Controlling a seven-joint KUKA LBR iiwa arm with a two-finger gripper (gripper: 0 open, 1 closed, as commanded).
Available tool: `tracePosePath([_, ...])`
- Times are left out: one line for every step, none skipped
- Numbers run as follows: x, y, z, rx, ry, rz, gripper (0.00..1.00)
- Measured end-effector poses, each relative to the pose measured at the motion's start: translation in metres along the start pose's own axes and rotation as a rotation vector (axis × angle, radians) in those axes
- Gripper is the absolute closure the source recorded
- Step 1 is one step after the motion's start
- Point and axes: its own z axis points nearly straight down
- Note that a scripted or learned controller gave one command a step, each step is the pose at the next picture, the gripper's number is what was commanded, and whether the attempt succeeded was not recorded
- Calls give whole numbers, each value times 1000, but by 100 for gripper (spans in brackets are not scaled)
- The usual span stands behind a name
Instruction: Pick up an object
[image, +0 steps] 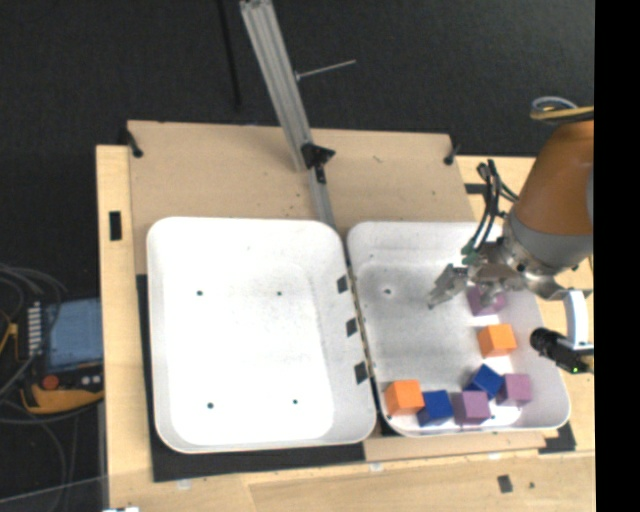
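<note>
Orange blocks (404, 396) two, blue blocks (436, 407) two, purple blocks (471, 405) three.

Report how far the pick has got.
Done: the arm has reached over the right bin, with the gripper low beside a purple block. In hand: nothing visibly lifted. Left: grasping and raising a block; the orange block and the cluster along the bin's near edge lie untouched.

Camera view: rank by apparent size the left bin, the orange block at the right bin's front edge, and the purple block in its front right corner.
1. left bin, by far the largest.
2. orange block.
3. purple block, only slightly smaller than the orange one; that ranking is unsure.
</note>
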Motion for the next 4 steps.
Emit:
tracePosePath([0, 9, 55, 1, 0, 2, 0])
tracePosePath([-5, 6, 115, -2, -1, 0, 0])
tracePosePath([-5, 8, 102, -10, 1, 8, 100])
tracePosePath([0, 7, 40, -11, 0, -5, 100])
